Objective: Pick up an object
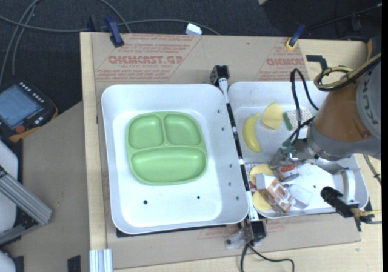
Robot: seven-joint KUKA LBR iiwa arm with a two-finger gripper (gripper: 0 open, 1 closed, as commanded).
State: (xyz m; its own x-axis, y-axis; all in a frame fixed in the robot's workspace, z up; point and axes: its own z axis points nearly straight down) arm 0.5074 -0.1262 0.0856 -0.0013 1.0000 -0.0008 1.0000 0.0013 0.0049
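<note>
Hand [285, 165] lowered among packets [280, 192] in right bin [242, 98], banana [251, 133] beyond; finger state cannot be told; closing and lift judged next.

Green tray in white bin, yellow fruit beside it

A pale green divided tray [167, 148] fills the white left bin [115, 162]; in the white right bin [248, 92], a yellow banana [251, 134] lies at 9 o'clock of a yellow lemon [272, 117]. The tan surface [145, 59] carries red lettering; the arm [345, 119] shows orange above grey.
</note>
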